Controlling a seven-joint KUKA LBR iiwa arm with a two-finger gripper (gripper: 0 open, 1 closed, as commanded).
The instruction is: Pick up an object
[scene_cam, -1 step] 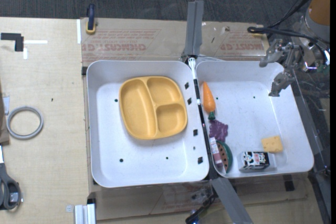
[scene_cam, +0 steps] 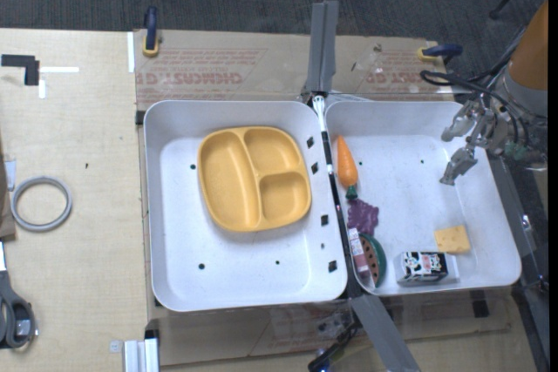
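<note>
Just orange carrot (scene_cam: 346, 162), green-tipped, tapered.

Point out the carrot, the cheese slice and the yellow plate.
carrot (scene_cam: 346, 161), camera view, middle of its orange body.
cheese slice (scene_cam: 452, 239), camera view, centre of its top face.
yellow plate (scene_cam: 228, 179), camera view, floor of its large compartment.

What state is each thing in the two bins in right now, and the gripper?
Yellow divided plate: upright, in left bin.
Carrot: lying flat against right bin's left wall.
Purple grapes: lying below carrot.
Cheese wedge: lying flat.
Milk carton: on its side.
Gripper: above right bin, holding nothing.
</note>
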